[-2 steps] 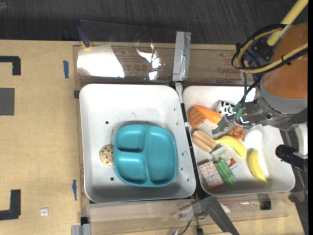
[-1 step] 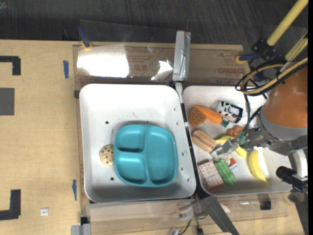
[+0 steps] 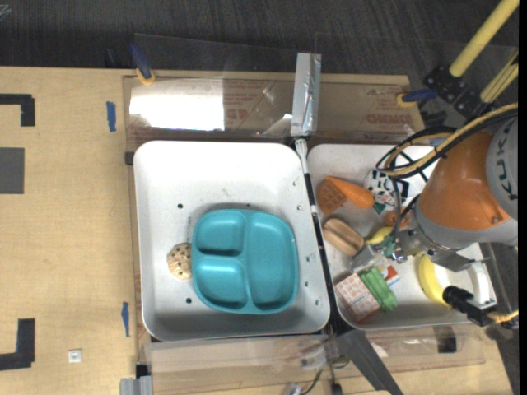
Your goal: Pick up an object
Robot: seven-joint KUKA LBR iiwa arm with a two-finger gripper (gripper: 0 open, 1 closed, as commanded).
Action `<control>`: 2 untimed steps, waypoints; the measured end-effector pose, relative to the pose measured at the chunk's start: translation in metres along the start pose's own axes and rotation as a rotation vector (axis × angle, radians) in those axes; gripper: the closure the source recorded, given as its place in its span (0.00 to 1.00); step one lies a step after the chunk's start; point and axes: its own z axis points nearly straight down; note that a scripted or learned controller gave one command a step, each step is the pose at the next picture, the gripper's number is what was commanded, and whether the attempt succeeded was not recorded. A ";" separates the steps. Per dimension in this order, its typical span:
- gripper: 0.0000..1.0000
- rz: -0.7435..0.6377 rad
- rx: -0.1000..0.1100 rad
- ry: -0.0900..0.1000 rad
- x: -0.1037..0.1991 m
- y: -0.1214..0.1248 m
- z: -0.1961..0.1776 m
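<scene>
Low, gripper (image 3: 394,249) over right bin (image 3: 412,319) (toy-strewn)

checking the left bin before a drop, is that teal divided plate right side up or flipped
Right side up: the teal plate shows its three recessed compartments facing the camera, lying flat in the left bin.

1. A dark grey carpeted floor (image 3: 247,6) is being shown along the top of the view.
2. A tan wooden bench (image 3: 66,237) is being lit evenly from above, and black angular marks (image 3: 20,109) are being displayed near its left edge.
3. Strips of blue tape (image 3: 110,115) are being seen stuck to the bench surface.
4. A clear plastic panel (image 3: 214,97) is being caught by glare along the bench's far edge.
5. A yellow pole (image 3: 490,27) is being seen slanting across the top right corner.
</scene>
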 end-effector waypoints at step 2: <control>1.00 0.065 0.000 0.003 0.039 0.090 -0.100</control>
